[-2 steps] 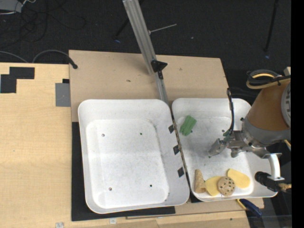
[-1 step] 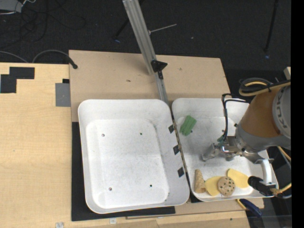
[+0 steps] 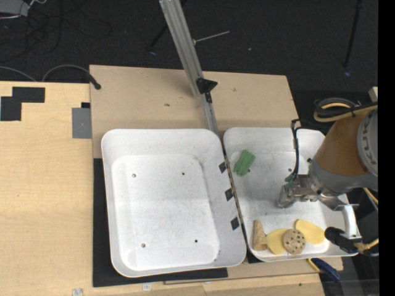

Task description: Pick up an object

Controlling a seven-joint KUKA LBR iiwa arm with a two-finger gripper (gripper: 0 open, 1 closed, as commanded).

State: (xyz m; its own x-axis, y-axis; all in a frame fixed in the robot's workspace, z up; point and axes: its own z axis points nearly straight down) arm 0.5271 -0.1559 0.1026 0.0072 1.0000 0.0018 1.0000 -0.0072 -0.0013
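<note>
Grey-and-orange arm's metal gripper (image 3: 290, 195) hung low over right shallow white plastic bin (image 3: 271, 143), w/ green block (image 3: 244, 163) & tan food pieces (image 3: 287, 238) clustered nearby, apparently lining up a pick; grip state can't be told.

Arm (image 3: 352, 156) is showing a broad orange band, rounded, with a grey shell section sitting right of it and a grey wrist below. Black cable is running down the band's left side. Gripper (image 3: 287, 197) is looking like bare grey metal, small and blocky. A yellow cable is looping above the band.
</note>
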